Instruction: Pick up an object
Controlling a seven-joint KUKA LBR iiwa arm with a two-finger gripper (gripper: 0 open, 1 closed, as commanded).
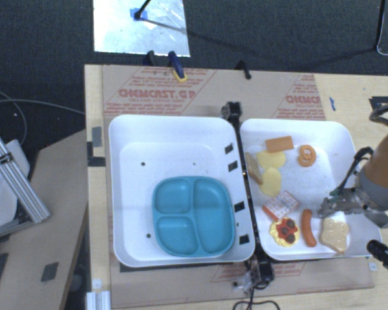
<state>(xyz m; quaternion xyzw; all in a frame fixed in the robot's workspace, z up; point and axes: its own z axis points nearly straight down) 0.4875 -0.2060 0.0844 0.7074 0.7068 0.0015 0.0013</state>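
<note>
Bins sit side by side across the middle of the frame, and my gripper (pixel 341 206) hangs low over the right bin (pixel 339 131), near its lower right corner, with my arm (pixel 383 173) coming in from the right edge. Whether my fingers are spread or closed I cannot tell; the metal there is dark and small against the white floor, and nothing shows between them. The left bin (pixel 136 141) holds a blue divided plate (pixel 194 215) at centre frame, well apart from me. All the toy food lies in my bin: an orange block (pixel 279 144) and a small donut (pixel 306 155) toward the top, two pale yellow pieces (pixel 270 171) below them, a checked wafer (pixel 283 204), a red and yellow piece (pixel 285 231) at the bottom, a sausage (pixel 308 228) and a cream slice (pixel 334 233). The slice is nearest, lying just below my gripper and a little left of it in the frame, close to the bin's lower wall. The sausage lies just left of the slice, its long axis running up and down the frame, so I judge a grasp would close across it from left and right. For either one my move would be short, down-frame and slightly left.
</note>
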